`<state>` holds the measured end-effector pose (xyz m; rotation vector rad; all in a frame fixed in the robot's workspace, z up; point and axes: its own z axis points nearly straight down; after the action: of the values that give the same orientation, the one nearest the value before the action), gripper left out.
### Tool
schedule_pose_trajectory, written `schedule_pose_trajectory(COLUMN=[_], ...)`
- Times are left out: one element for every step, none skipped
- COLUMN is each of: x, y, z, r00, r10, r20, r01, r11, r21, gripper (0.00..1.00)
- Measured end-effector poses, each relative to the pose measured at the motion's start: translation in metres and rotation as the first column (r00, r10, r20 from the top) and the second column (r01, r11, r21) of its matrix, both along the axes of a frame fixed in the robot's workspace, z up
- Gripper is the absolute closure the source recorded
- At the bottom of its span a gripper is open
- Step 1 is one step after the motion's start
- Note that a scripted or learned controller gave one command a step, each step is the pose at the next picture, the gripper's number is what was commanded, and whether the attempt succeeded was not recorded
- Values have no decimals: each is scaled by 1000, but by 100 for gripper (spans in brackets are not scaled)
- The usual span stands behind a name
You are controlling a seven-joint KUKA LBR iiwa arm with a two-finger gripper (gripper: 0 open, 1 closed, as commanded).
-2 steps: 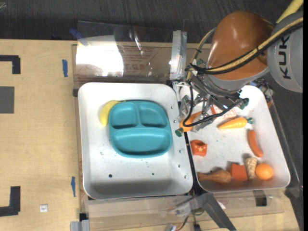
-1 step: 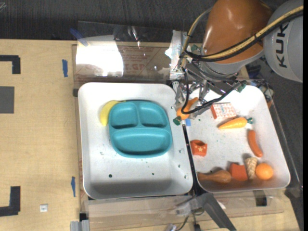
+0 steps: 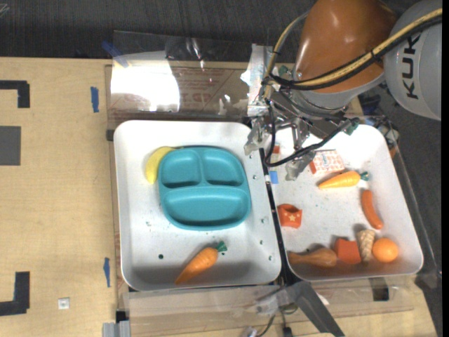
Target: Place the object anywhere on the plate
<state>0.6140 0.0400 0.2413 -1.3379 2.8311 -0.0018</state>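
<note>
Zero items on the plate (image 3: pixel 204 188) so far, task looks not yet done. Gripper (image 3: pixel 279 143) hangs over the divider between the two bins, at the far end. Nothing visible between the fingers (image 3: pixel 252 140); jaws look a bit apart but cables clutter it, can't tell for sure.

Which obj is the target: can't tell from this. Candidates all sit loose in the bins.

Right bin (image 3: pixel 403 188), on the arm side of gripper: small red/white box (image 3: pixel 328 162) just beside it, carrot (image 3: pixel 342 180) next out, red block w/ print (image 3: pixel 290 215) nearer the camera by the divider, sausage (image 3: pixel 372 208) further out. Along the near wall: drumstick-ish brown piece (image 3: pixel 313 258), red cube (image 3: pixel 346 249), beige cone thing (image 3: pixel 365 243), orange (image 3: pixel 385 249).

Left bin (image 3: pixel 126 209), other side of gripper: teal 3-compartment plate, all compartments bare. Yellow obj (image 3: pixel 153 161) tucked against/under the plate's far-left edge. Second carrot (image 3: pixel 198 260) near the front wall, apart from plate.

Left to do: grab, carry over, drop on the plate.
</note>
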Motion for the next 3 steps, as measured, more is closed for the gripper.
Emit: schedule_pose_trajectory(x=[2,-64,-89], y=[2,-42,-141], z=[13,43,29], r00=[1000,993,867], r10=[0,114,498], r20=[11,-1,-6], r01=[0,-114,-498], r11=[1000,993,867], r21=[3,-3,-5], gripper=[100,100,100])
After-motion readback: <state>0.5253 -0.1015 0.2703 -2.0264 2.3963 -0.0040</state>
